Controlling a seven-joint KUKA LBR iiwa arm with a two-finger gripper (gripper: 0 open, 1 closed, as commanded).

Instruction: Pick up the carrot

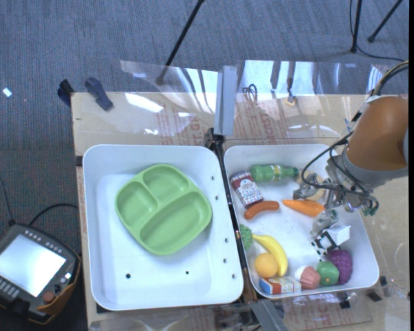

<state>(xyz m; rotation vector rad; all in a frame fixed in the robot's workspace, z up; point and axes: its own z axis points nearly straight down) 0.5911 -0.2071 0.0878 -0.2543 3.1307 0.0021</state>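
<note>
The orange carrot (302,207) lies on its side in the right bin (369,254), pointed end towards the left, just right of the bin's middle. My gripper (321,204) hangs over the carrot's thick right end. It is open, with one finger (310,185) on the far side of the carrot and the other (325,221) on the near side. The carrot's right tip is partly hidden under the gripper. Whether the fingers touch the carrot is unclear. The carrot looks to be resting on the bin floor.
The right bin also holds a green bottle (272,173), a red jar (247,189), a sausage (261,209), a banana (273,249), an orange (265,265), a white carton (332,238), purple grapes (341,261) and other toy food. A green divided plate (163,207) fills the left bin (100,254).
</note>
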